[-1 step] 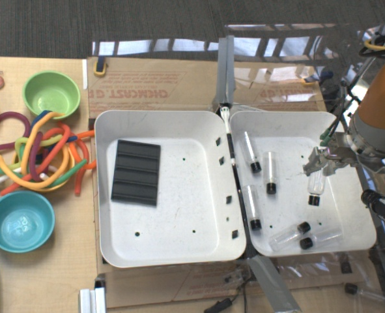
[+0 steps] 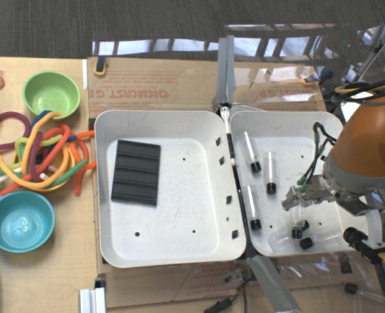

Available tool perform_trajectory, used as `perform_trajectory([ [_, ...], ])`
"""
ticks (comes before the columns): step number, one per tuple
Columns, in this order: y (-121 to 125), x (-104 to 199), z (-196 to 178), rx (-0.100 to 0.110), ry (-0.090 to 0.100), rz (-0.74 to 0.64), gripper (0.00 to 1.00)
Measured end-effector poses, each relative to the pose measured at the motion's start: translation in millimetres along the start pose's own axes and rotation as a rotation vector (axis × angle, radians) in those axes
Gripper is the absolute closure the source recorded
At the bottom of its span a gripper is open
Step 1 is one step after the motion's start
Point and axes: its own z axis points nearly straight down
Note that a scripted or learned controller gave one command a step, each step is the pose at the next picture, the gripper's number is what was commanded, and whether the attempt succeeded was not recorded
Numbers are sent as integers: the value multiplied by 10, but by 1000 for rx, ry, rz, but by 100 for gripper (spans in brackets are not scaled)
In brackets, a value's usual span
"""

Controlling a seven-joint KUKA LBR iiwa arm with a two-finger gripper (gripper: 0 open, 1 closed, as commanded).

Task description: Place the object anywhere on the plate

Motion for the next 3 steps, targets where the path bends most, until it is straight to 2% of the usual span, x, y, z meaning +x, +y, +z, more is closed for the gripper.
perform_trajectory([
  [1, 54, -620, -415, -2, -1, 64, 100],
  [2, 252, -1153, -158, -2, -2, 30, 100],
  [3, 638, -1215, -569, -3, -2, 95, 100],
])
